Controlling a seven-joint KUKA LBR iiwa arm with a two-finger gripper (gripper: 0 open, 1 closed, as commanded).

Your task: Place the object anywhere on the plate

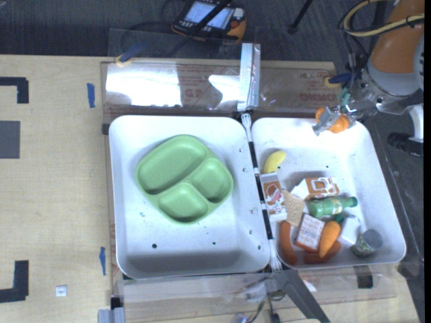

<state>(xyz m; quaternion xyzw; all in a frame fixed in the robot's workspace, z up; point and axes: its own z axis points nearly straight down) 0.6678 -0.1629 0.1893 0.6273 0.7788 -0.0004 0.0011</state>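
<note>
The green plate (185,177) sits at left-centre in the left bin (128,247), well apart from the small orange object (341,123) at upper right, which looks pinched between the gripper's (335,118) fingers above the right bin's (384,200) far corner.

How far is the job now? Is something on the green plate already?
Nothing lies on the green plate in the left bin yet. The gripper is above the right bin's far corner with a small orange object at its jaws. Carrying it across to the plate is what remains.
</note>
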